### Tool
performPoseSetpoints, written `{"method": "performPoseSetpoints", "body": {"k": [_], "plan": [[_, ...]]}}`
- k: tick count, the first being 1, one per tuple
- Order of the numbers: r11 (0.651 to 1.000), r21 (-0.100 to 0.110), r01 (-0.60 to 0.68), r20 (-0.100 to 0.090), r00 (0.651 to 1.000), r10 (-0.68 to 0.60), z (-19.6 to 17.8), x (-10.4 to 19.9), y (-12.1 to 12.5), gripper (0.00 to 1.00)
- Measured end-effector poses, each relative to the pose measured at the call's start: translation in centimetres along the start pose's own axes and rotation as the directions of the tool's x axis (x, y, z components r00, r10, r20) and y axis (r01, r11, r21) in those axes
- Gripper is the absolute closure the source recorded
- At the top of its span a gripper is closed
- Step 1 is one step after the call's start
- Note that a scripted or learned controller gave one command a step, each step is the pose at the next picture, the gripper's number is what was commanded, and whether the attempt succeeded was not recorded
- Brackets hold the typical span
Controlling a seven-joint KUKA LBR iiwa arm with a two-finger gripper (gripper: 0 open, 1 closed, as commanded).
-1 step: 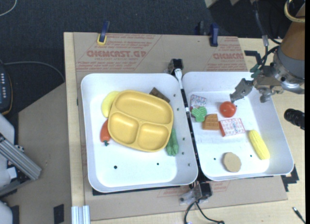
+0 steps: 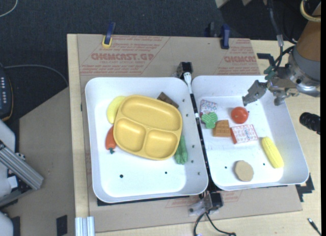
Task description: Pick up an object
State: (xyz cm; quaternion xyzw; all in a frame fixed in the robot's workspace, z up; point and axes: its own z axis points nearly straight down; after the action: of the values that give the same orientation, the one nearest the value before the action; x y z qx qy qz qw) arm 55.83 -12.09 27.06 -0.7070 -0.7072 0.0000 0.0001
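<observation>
My gripper (image 2: 265,96) hangs over the back right part of the right bin (image 2: 291,128), fingers spread, open, with nothing between them. One fingertip (image 2: 251,96) points down toward a red tomato (image 2: 239,114), which lies just below and left of it. Further left in this bin are a green toy vegetable (image 2: 209,119), a brown waffle-like piece (image 2: 222,128) and a patterned white packet (image 2: 208,106). A red-and-white box (image 2: 245,134) sits mid-bin. A yellow corn cob (image 2: 271,151) and a tan round biscuit (image 2: 244,170) lie toward the front.
The left bin (image 2: 102,174) holds a yellow divided plate (image 2: 147,127), with a yellow piece (image 2: 114,108), a red pepper (image 2: 110,139), a green item (image 2: 181,151) and a brown item (image 2: 165,99) around it. Clamps (image 2: 107,40) hold the cardboard at the back.
</observation>
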Motion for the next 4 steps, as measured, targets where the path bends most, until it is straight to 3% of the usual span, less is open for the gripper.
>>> {"method": "performPoseSetpoints", "body": {"k": [2, 4], "plan": [[1.000, 0.008, -0.001, -0.002, 1.000, 0.001, 11.0, 0.2, -1.9, 0.00], [1.000, -0.002, -0.002, 0.003, 1.000, 0.002, 18.4, 0.1, -1.8, 0.00]]}}
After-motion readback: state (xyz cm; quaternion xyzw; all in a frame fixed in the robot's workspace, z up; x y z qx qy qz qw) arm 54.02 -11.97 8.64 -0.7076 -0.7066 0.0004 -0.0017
